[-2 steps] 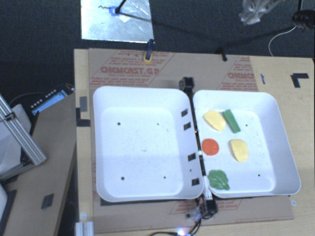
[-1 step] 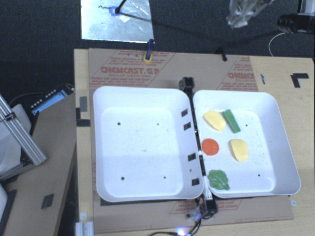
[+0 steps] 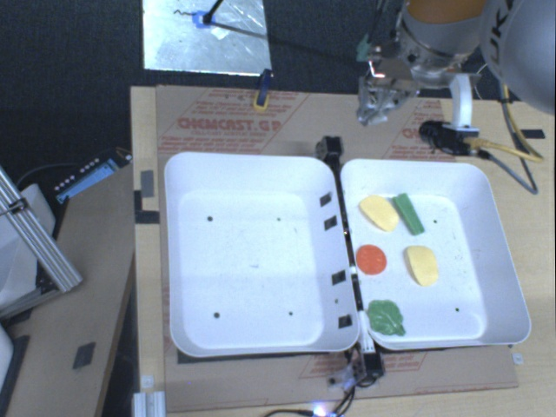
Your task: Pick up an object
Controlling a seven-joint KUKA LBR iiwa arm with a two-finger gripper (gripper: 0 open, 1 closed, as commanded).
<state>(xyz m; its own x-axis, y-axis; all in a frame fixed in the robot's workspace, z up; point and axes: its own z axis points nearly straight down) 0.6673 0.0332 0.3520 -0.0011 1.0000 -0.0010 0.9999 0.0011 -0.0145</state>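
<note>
The right bin (image 3: pixel 499 259) holds several small objects. A yellow oval piece (image 3: pixel 379 213) lies near its back left, with a green bar (image 3: pixel 408 213) slanted right beside it. A red round disc (image 3: pixel 371 260) sits by the left wall, and a second yellow piece (image 3: pixel 422 265) lies to its right. A leafy green piece (image 3: pixel 385 317) rests at the front left corner. My gripper (image 3: pixel 377 109) hangs above the cardboard behind the right bin, well apart from all the objects, with nothing seen in it.
The left bin (image 3: pixel 252 250) adjoins the right one, joined by black clips (image 3: pixel 330 200) along the shared wall. A cardboard sheet (image 3: pixel 226 120) underlies both. A shiny metal plate (image 3: pixel 206 24) lies at the back left, and cables (image 3: pixel 486 150) run at the back right.
</note>
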